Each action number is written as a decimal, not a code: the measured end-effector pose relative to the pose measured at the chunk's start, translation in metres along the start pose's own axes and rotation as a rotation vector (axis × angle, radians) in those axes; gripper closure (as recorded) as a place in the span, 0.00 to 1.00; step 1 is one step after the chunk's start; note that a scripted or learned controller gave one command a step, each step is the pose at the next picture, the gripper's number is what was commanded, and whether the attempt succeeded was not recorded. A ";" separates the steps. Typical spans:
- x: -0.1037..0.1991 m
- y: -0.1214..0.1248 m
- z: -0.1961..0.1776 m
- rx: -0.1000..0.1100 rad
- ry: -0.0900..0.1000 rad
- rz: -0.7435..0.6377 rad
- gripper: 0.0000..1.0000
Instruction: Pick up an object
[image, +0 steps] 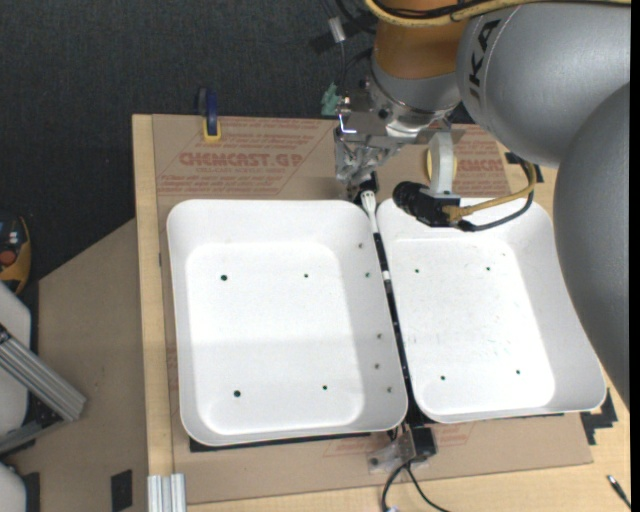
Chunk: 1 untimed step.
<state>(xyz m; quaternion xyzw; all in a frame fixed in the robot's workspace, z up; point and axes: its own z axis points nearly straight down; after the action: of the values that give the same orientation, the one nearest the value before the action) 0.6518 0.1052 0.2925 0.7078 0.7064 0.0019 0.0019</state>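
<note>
End effector: low at the far seam between both bins; grip width cannot be told.
Bins: left bin, right bin, flanking it.
Object: whereabouts cannot be told; likely a probing reach.

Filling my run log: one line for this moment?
gripper: at far end of seam | left bin, right bin: side by side
</note>
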 end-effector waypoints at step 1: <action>-0.069 0.014 -0.037 -0.002 -0.003 0.005 1.00</action>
<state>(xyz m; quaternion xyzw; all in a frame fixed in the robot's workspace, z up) 0.6659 0.0359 0.3294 0.7095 0.7047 0.0016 0.0037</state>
